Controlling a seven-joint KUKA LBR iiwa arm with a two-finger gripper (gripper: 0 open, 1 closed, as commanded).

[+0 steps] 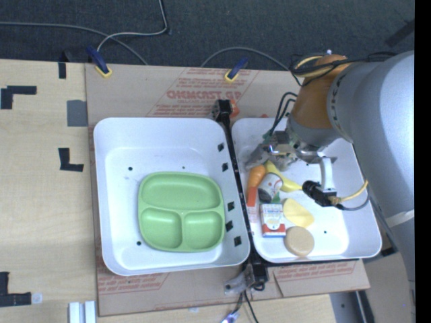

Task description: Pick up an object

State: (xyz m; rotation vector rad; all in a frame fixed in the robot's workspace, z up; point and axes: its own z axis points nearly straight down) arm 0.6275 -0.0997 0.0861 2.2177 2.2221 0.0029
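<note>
The right bin (359, 242) holds a cluster of small items along its left side. These are an orange carrot-like piece (256, 177), a yellow banana-like piece (287, 182), a small dark-topped can (267, 193), a red and white box (272, 220), a pale yellow lump (298, 214) and a tan round disc (300, 241). My gripper (269, 154) hangs low at the top of this cluster, just above the carrot piece and the banana piece. The wrist and its cables hide its tips.
The left bin (118, 147) holds a green divided plate (180, 210). The grey arm with its orange band (316, 106) covers the right bin's upper right part. A black and yellow cable (330, 197) loops over the bin floor to the right of the items.
</note>
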